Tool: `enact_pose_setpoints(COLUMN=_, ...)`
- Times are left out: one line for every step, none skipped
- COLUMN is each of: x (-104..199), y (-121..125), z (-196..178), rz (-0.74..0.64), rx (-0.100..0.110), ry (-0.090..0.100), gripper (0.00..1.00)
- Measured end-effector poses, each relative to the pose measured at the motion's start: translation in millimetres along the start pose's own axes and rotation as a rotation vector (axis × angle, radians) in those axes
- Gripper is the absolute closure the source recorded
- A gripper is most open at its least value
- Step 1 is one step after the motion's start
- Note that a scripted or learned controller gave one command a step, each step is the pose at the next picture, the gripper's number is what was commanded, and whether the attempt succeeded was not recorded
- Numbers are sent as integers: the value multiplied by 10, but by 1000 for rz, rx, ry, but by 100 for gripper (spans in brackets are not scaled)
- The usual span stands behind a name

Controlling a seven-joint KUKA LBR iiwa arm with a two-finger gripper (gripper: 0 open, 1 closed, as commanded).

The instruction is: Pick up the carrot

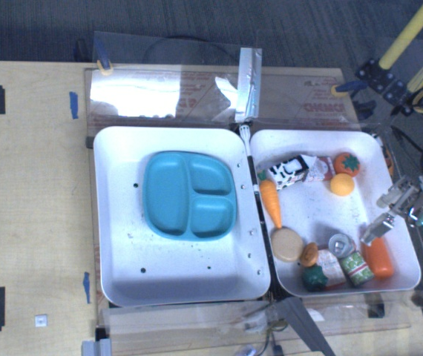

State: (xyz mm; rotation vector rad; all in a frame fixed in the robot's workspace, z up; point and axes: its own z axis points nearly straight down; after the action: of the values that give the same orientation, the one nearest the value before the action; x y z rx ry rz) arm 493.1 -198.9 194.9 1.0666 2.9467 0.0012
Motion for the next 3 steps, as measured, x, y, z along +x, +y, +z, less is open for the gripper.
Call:
enact_pose_setpoints(x=-48, y=-283, z=548, rz=-105, rx=3, ry=9, gripper=0)
enact_pose_setpoints(x=-83, y=-273, z=-570, rz=-176, rx=0, ry=-3, gripper=0)
enact_pose_setpoints(x=-76, y=-277, z=-637, rz=-128, rx=0, ry=-2, gripper=0)
